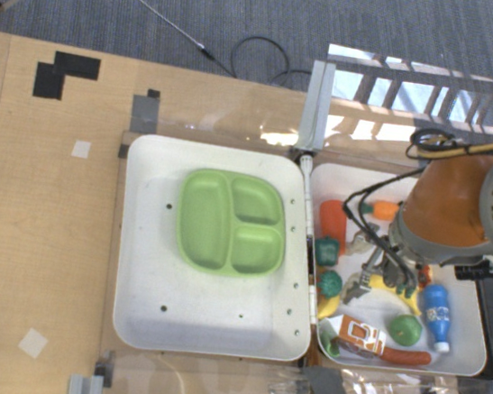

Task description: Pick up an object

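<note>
My gripper (383, 281) hangs low in the right bin (476, 360), under the orange wrist band. It is open, and one finger (360, 283) slants down to the left. A yellow object (391, 281) lies between the fingers and nothing is lifted. Around it lie a red-orange carrot-like piece (332, 220), a dark green ball (330, 283), a green lime (406, 329), a blue bottle (436, 315), an orange-and-white box (362, 335) and a red sausage (402, 356).
The left bin (148, 314) holds a green divided plate (231, 221). A metal post (315, 110) and a railing stand behind the bins. Cables loop over the arm near the right bin's far edge.
</note>
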`<act>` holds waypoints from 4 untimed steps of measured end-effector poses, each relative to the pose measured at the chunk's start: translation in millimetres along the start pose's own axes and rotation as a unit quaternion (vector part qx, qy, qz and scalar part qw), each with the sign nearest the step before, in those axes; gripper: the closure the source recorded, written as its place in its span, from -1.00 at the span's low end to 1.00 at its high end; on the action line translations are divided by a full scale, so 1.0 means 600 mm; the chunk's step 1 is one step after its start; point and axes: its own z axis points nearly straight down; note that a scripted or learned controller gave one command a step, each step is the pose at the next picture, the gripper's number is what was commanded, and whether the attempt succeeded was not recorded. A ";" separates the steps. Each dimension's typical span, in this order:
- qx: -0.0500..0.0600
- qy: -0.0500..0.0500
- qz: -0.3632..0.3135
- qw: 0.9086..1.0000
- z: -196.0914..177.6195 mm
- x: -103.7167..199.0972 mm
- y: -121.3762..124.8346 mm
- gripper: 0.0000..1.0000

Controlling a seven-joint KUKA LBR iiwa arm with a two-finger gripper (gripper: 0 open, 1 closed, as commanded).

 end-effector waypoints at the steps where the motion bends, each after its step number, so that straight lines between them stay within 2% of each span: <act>1: 0.000 0.002 -0.093 0.996 0.007 -0.156 -0.094 -1.00; 2: 0.000 0.002 -0.222 0.975 0.004 -0.088 -0.174 -1.00; 3: 0.000 0.000 -0.239 0.971 0.003 -0.058 -0.177 -1.00; 4: 0.001 -0.005 -0.240 0.971 -0.017 -0.066 -0.174 1.00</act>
